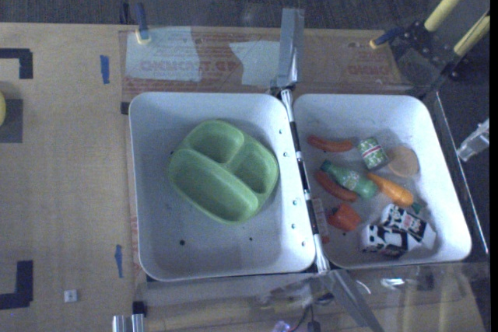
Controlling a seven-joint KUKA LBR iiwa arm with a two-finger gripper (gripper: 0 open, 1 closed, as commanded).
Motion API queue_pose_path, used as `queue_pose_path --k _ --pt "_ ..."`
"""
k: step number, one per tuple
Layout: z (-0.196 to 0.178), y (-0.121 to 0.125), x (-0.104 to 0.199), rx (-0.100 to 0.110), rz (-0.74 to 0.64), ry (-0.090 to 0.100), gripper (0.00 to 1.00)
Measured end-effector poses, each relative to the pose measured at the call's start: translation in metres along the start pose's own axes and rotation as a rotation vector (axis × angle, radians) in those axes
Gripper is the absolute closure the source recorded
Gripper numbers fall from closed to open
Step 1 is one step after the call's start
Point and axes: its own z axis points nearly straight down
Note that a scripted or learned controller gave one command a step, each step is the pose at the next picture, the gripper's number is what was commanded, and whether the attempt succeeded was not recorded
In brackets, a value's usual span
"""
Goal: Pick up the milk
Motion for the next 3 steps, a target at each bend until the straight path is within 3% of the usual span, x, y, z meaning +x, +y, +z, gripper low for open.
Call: queue_pose_path --k 1,2,3 --pt "0.111 0.026 -0.020 0.001 0.040 0.003 1.00" --pt "0.168 0.023 0.029 0.001 -0.156 0.004 1.00" --pt "0.192 0.032 0.018 0.002 0.062 0.005 1.00"
